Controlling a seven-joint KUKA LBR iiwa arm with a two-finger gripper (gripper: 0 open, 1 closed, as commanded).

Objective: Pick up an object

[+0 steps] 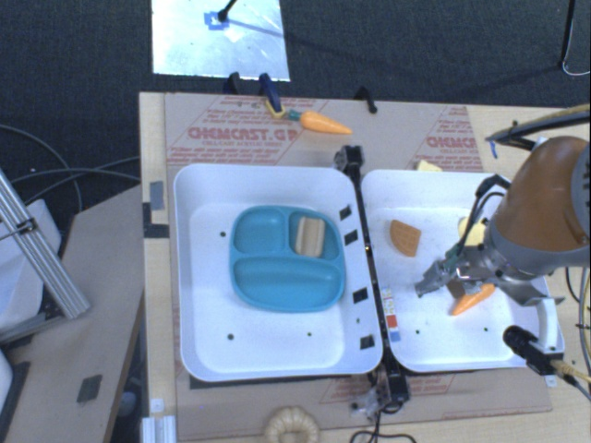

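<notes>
In the right bin [434, 358] lie a tan-orange wedge [404, 237], a small orange carrot [472, 299] and a yellow piece [470, 230] that the arm partly hides. My gripper [447, 279] hangs low over this bin, just left of and above the carrot, and right of and below the wedge. The carrot's upper end sits against the gripper's underside, and I cannot make out whether it is gripped. The grey arm with its orange band [551, 201] covers the bin's right side.
The left bin [208, 340] holds a blue divided plate [277, 284] with a tan block [309, 236] in its upper right compartment. Behind the bins, a second carrot [320, 123] lies on the cardboard, and a yellow scrap [428, 166] sits at the right bin's far rim.
</notes>
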